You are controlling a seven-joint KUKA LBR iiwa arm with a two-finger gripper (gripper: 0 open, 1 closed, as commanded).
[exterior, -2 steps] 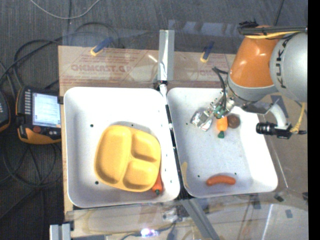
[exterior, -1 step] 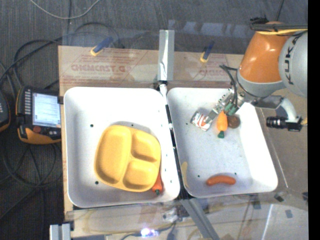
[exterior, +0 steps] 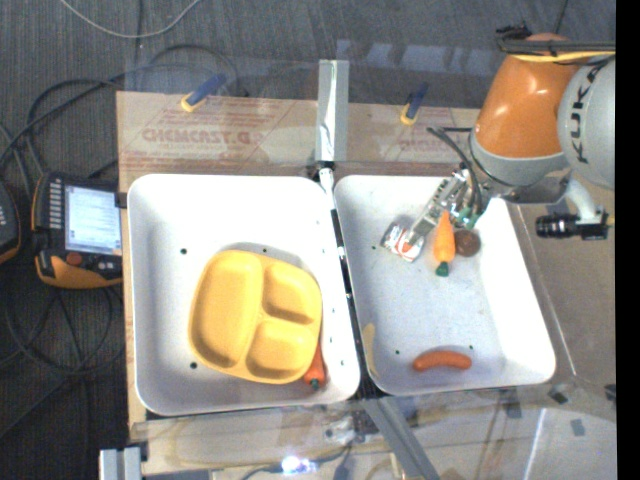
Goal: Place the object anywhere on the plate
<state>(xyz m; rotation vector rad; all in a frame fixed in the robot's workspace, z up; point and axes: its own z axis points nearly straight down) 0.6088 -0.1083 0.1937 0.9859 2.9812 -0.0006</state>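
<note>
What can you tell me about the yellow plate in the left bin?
The plate is a yellow, rounded-square tray with three sections, one long and two smaller. It looks like smooth plastic. It lies flat, turned at a slight angle, on the floor of the left bin, toward its front. No food sits in its sections. A small orange item touches its front right corner.

1 fixed camera above – slanting down on both bins [exterior: 150, 388].

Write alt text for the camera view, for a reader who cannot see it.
A grey and orange robot arm reaches from the right over the right white bin, its gripper low beside a toy carrot. A yellow divided plate sits in the left white bin; an orange sausage-shaped toy lies near the right bin's front.
</note>
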